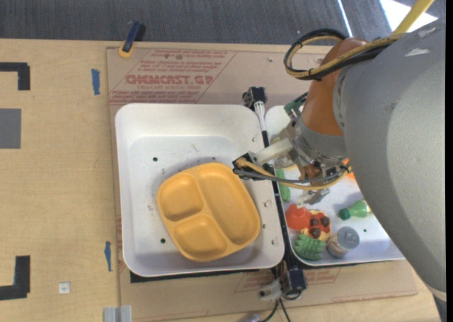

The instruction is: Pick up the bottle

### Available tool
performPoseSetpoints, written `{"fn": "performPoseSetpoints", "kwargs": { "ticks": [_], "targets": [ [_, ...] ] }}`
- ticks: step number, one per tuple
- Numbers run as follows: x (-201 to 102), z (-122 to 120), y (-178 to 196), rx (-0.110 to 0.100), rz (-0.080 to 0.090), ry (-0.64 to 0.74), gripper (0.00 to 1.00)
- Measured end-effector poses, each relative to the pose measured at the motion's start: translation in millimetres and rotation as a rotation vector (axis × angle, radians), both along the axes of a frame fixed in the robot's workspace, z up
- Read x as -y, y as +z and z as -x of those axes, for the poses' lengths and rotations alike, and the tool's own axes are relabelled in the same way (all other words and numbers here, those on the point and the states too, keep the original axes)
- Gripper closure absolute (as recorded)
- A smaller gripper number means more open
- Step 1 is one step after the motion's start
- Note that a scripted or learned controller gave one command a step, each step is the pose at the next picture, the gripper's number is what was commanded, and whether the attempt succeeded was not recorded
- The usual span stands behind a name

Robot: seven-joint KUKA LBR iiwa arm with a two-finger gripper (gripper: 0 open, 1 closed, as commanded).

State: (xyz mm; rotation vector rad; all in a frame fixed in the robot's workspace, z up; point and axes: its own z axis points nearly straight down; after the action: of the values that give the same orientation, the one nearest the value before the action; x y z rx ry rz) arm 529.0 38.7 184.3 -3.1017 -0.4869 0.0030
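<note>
The grey arm (382, 122) hides much of the right bin (368, 253); whether its jaws are open or closed cannot be told. The green bottle (354, 210) lies there, partly hidden. A yellow tray (207, 211) fills the left bin (141, 144).

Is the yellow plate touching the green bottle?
Apart. The camera view shows the yellow plate in the left bin, while the green bottle lies in the right bin, with the bin walls between them.

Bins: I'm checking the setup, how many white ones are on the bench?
2. The left bin holds a yellow divided plate; the right bin, partly hidden under the arm, holds small items.
</note>
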Motion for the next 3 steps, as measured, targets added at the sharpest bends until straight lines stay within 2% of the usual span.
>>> {"fn": "performPoseSetpoints", "kwargs": {
  "ticks": [1, 2, 3],
  "targets": [
    [-7.1, 50.4, -0.1, -0.003, 0.0, -0.11, 0.0],
    [-7.7, 49.6, 9.9, -0.002, -0.002, -0.11, 1.0],
    [-7.6, 49.8, 9.4, -0.003, -0.001, -0.11, 0.0]
  ]
}}
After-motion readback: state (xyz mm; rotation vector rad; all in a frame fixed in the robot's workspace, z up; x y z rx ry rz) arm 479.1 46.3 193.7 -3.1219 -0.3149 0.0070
